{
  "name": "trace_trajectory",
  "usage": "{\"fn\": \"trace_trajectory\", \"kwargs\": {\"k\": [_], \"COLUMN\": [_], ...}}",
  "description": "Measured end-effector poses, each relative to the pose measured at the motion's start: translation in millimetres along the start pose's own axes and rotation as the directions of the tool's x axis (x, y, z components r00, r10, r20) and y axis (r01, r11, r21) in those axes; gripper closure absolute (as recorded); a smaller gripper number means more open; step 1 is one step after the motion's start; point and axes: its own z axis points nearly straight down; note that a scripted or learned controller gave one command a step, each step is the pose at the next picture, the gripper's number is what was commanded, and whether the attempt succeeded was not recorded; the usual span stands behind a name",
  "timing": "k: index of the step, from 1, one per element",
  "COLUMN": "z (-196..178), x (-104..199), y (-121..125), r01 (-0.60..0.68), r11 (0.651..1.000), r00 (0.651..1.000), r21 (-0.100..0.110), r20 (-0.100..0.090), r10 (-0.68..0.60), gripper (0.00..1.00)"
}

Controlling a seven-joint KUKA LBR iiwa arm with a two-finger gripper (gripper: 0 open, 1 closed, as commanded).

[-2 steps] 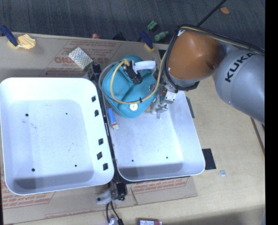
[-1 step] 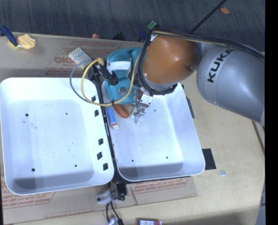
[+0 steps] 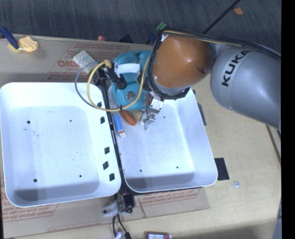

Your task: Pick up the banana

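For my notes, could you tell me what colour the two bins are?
The bins are white, clearest in camera view.

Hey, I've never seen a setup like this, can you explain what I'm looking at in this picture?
One camera is fixed above a bench, looking down at a slant. The big grey and orange machine is a robot arm reaching in from the right. Its gripper hangs over the right bin, which sits beside the left bin. Both are shallow and white. In the right bin's far left corner lie a teal object, an orange piece and a blue and white piece. I cannot tell whether the gripper holds anything.
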Motion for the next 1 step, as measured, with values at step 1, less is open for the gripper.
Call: {"fn": "trace_trajectory", "kwargs": {"k": [1], "z": [-0.5], "x": [0.2], "y": [0.0], "r01": [0.0], "r11": [1.0], "r00": [1.0], "r21": [0.0], "r20": [0.0], "r10": [0.0], "gripper": [0.0]}}
